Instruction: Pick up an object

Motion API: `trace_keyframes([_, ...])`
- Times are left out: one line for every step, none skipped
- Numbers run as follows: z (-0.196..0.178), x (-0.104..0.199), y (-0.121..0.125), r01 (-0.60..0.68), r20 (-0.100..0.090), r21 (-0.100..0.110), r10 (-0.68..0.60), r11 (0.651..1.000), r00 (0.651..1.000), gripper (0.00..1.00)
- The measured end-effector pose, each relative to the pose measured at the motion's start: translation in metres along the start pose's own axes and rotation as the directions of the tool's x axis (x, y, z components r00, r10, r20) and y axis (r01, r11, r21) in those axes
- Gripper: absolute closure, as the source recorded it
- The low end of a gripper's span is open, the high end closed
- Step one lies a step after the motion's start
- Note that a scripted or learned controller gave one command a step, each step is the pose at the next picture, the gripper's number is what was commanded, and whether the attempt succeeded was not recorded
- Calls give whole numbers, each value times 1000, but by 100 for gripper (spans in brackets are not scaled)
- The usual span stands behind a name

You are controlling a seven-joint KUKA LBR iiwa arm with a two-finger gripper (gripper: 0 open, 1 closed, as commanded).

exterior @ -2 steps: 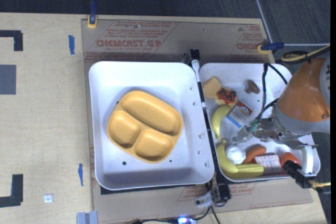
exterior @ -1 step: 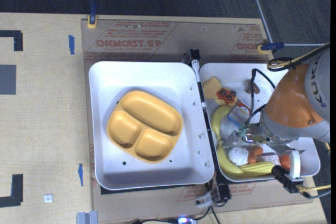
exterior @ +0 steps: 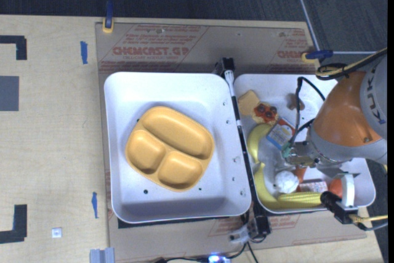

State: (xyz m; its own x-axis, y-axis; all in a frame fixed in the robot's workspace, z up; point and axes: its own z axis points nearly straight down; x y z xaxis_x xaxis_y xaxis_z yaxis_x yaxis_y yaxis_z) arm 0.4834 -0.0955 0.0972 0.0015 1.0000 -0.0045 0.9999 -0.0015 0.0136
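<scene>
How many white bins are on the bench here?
2. The left bin holds a yellow three-compartment tray; the right bin holds mixed small items beneath the arm.

"CHEMCAST GB" on cardboard sheet (exterior: 154, 46); "KU" on arm (exterior: 369, 95)

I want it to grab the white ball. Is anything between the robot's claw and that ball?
Nothing visible blocks it. The gripper hangs just above the white ball in the right bin, with a yellow curved piece beside it.
</scene>
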Motion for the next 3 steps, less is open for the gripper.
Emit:
trace_keyframes([-88, 66, 18, 3, -5, 11, -3, 1000, 1000, 100])
trace_keyframes([-98, 66, 20, 5, -4, 7, -5, 1000, 1000, 100])
trace_keyframes([-88, 10, -2, 2, -5, 14, -2, 1000, 1000, 100])
